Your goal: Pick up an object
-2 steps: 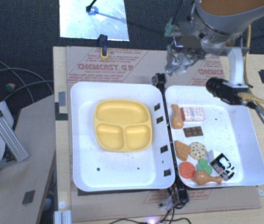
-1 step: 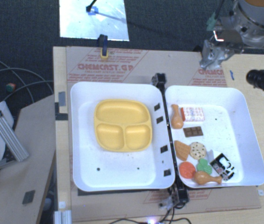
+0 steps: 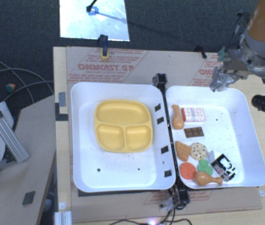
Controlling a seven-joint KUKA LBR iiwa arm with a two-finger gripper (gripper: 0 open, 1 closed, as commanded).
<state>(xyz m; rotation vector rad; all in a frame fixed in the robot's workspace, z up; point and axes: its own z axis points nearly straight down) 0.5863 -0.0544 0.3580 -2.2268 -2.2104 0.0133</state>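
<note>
Nearest the camera we see a toy drumstick (image 3: 206, 178) lying at the front edge of the right bin (image 3: 245, 125), touching a red tomato slice (image 3: 187, 170) on its left. The claw (image 3: 218, 84) hangs over the far rim of that bin, well apart from every object in it, and we cannot tell how it stands. Closest below it lie a red-and-white packet (image 3: 193, 114) and a second drumstick (image 3: 176, 117) just beside it, then a chocolate bar (image 3: 194, 132). Further forward sit an orange wedge (image 3: 183, 150), a cookie (image 3: 198, 151), a green piece (image 3: 205, 166) and a black-and-white packet (image 3: 224, 167). In the left bin (image 3: 83, 139) rests a yellow divided plate (image 3: 123, 125) with three compartments. Behind the bins, a blue-and-yellow clamp (image 3: 104, 47) grips the cardboard-covered bench (image 3: 123, 65).
</note>
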